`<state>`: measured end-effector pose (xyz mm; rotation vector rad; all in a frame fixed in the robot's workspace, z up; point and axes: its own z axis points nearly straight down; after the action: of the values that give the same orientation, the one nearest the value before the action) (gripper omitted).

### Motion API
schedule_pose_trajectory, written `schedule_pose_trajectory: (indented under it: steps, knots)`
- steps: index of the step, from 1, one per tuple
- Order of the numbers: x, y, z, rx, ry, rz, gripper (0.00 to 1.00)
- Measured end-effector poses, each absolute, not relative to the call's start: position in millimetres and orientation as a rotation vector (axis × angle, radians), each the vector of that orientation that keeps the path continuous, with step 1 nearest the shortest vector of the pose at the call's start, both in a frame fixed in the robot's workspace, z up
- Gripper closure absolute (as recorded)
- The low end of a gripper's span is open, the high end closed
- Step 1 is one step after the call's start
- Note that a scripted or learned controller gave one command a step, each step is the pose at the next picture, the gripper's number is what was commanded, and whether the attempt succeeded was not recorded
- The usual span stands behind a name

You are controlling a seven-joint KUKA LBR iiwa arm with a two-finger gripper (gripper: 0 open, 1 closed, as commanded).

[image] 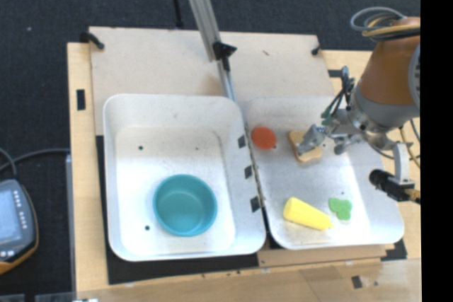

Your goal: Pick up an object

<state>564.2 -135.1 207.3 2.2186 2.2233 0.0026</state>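
No legible text, labels, brands, numbers or signs anywhere: none on the two white bins (113,152), the bench (141,60), the arm (389,74), or the handheld screen device (13,216) at left, its display too blurred to read.

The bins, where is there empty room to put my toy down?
The left bin has the most room: all its floor above and left of the blue bowl. In the right bin, a bare strip runs between the tan block and the yellow wedge. It is crowded around the orange ball and the tool, and by the green piece.
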Motion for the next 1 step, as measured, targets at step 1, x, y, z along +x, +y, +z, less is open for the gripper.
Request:
schedule_pose_trajectory:
  steps: [1]
  knots:
    - [564.2,-135.1,207.2,2.220,2.222,0.003,0.00]
